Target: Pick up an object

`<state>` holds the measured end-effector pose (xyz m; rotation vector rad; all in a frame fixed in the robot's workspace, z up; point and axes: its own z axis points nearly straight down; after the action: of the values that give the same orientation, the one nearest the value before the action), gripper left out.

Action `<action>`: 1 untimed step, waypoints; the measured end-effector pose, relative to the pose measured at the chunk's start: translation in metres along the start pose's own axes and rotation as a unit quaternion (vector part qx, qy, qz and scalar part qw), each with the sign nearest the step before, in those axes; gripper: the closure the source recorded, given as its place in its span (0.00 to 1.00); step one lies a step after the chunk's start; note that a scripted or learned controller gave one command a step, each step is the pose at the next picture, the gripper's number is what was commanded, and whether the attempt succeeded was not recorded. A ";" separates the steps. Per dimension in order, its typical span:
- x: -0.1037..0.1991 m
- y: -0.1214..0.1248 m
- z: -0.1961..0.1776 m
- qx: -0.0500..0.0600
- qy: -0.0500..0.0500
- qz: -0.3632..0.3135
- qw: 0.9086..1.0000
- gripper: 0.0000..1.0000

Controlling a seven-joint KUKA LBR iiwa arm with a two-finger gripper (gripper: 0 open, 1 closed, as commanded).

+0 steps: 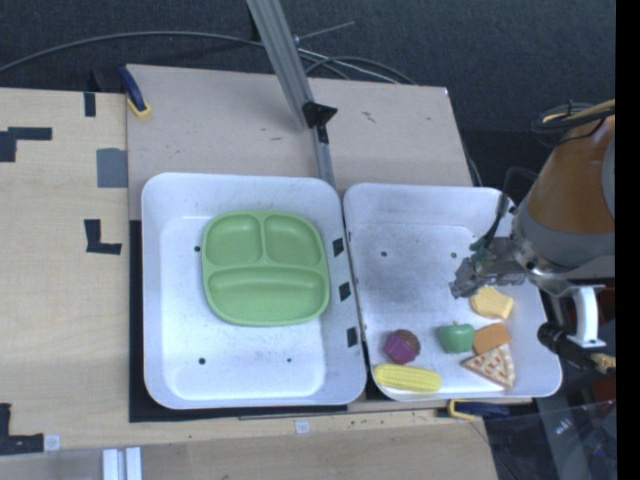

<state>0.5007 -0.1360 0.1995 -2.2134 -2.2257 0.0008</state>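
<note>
Corn cob (407, 377) plus five toy foods, one tray (266, 268).

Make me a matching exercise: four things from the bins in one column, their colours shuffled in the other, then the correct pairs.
Things:
1. divided plate
2. corn cob
3. round fruit
4. pizza slice

Colours:
A. dark purple
B. tan with red spots
C. light green
D. yellow

Pairs: 1-C, 2-D, 3-A, 4-B
</note>
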 end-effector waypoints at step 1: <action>0.053 0.001 0.006 0.000 0.000 0.000 1.000 1.00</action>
<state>0.5018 -0.0833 0.1932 -2.2119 -2.2258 0.0010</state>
